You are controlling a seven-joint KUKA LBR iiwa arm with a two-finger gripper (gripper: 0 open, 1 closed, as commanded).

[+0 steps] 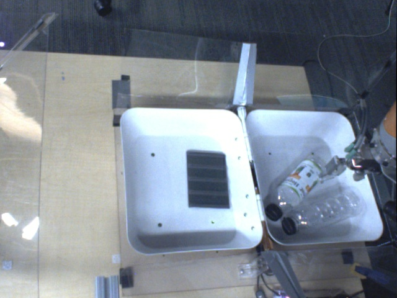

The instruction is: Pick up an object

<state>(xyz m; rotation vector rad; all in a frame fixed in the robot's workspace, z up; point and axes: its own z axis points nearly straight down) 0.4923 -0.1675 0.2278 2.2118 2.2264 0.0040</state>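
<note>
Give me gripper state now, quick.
Gripper: at the right bin's right edge beside the labelled bottle; open or shut cannot be told.

arm [389,124] — cut off at right edge | hand [347,160] — fingers too small to tell

We are looking down on a pale wooden bench [74,185] that is carrying two shallow white bins touching side by side: the left bin [142,166] and the right bin [291,126]. Small dark brackets [120,98] are sitting on the wood at the left bin's corners.
</note>
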